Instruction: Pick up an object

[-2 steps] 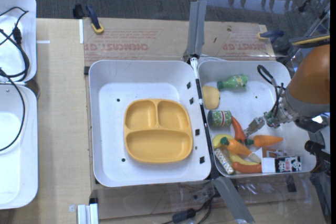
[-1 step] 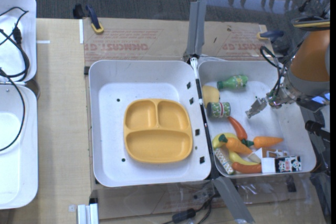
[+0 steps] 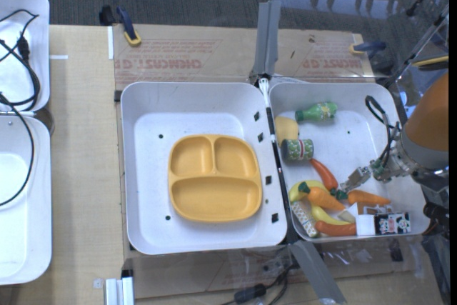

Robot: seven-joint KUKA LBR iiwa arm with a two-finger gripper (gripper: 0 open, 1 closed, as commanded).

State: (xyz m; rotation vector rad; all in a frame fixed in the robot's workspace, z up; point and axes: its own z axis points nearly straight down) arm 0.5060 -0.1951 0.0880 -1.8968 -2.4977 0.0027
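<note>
Well to the gripper's left, the left bin (image 3: 139, 153) holds a yellow divided plate (image 3: 214, 177). Nearer, in the right bin (image 3: 335, 93), lie a green bottle (image 3: 317, 112), a small green can (image 3: 298, 149), a red pepper (image 3: 323, 172) and a banana (image 3: 303, 191). The gripper (image 3: 355, 180) hovers low over the toy pile; how far it is open I cannot tell, and nothing is visibly between its parts. Just beside it, to its lower right, lies an orange carrot (image 3: 368, 198), the likeliest target: probably light, stiff, slick plastic, best pinched across its thicker middle.
</note>
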